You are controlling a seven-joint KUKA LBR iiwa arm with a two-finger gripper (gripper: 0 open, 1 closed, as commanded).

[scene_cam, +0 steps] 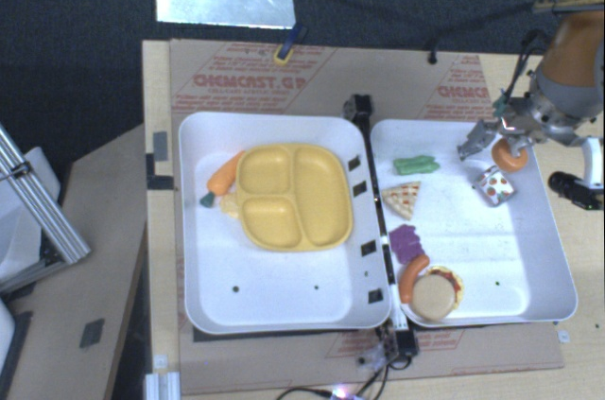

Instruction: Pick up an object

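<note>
Gripper [503,143] fingers clamp an orange piece [511,156] beside a die [494,187].

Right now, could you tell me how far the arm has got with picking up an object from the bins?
Done: the arm has reached over the right bin, with its gripper at the far right corner. In hand: an orange round piece sits right at the gripper, but a grasp cannot be confirmed. Left: a clear lift. The green piece, the pizza slice, the silver cube and the burger lie in the bin.
</note>
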